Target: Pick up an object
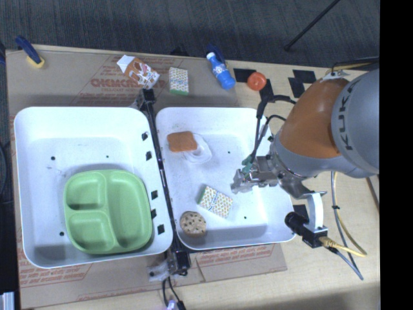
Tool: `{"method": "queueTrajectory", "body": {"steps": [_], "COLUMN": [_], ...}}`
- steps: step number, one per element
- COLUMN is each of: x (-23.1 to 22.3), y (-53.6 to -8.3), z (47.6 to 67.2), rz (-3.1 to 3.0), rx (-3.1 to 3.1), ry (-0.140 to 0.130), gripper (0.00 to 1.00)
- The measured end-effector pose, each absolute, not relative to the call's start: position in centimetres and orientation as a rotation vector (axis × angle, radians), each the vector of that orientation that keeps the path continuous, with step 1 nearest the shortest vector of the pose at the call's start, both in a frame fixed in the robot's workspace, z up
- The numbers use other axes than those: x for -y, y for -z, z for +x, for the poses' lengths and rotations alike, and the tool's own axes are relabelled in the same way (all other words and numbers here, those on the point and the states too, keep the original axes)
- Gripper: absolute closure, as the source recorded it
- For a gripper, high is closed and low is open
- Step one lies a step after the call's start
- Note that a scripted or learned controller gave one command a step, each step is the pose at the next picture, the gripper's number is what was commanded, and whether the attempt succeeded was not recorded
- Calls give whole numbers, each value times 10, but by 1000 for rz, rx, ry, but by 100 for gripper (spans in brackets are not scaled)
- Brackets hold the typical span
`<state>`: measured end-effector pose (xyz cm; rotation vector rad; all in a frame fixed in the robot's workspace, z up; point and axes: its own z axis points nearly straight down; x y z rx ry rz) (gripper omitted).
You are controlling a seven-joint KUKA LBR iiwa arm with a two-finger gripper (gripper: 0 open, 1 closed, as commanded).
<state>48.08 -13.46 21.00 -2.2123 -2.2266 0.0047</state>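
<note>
Likeliest target: packet (215, 201), flat patterned square lying in right bin (222, 116), lower-middle of floor, roughly 6 o'clock from bin centre. Sits rotated, corners toward 12/3/6/9, so edges run diagonal; near-square, so no strong long axis, slight stretch maybe 10-to-4. Lies flat, prob. just dropped loose, nothing propping it.

Just at 3 o'clock of packet: gripper (242, 181), low over bin floor, close to packet's upper-right corner but apart from it as far as visible. Fingers too small and cluttered w/ cables to judge; can't tell how far open, nothing seen between them. Arm (322, 131) comes in from 3 o'clock, wrist bent down into bin, hence the low hover near packet.

At 7 o'clock of packet: cookie (193, 223), round, against bin's front wall. At 11 o'clock: brown block (182, 141), flat, w/ clear wrapper (199, 152) touching its lower-right side.

Further at 9 o'clock: left bin (39, 121) w/ green tray (106, 212), three compartments, resting at its front.

Beyond bins at 12 o'clock on bench: blue bottle (221, 70), orange ball (257, 80), small box (178, 81), all out of play.
</note>
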Motion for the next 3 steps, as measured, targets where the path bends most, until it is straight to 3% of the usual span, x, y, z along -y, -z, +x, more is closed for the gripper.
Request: {"method": "queueTrajectory", "body": {"steps": [1, 2, 3], "x": [149, 114, 96], "y": [-228, -234, -241], "z": [503, 476, 511], "rz": [-2214, -2212, -2214], "rx": [2227, 2228, 2227], "ry": [-1, -3, 0], "gripper": [100, 100, 100]}}
